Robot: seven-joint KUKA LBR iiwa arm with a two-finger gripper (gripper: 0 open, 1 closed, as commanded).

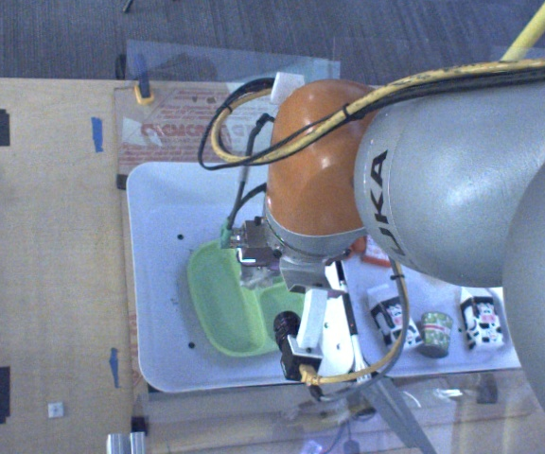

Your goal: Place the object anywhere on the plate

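Hanging over the green plate (218, 296) in the white bin (154, 206), the pincer (258, 268) is masked by its wrist: grip state and the object's whereabouts cannot be told. A good placement, judged here, releases low, above the plate's centre.

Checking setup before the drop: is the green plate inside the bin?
Inside: the green plate lies on the white bin floor, partly hidden under the arm.

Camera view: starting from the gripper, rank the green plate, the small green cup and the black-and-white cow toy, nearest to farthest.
From the gripper:
1. Green plate, directly under it, in the bin's left part.
2. Small green cup, off to the right by the bin's near edge.
3. Black-and-white cow toy, farther right than the cup.
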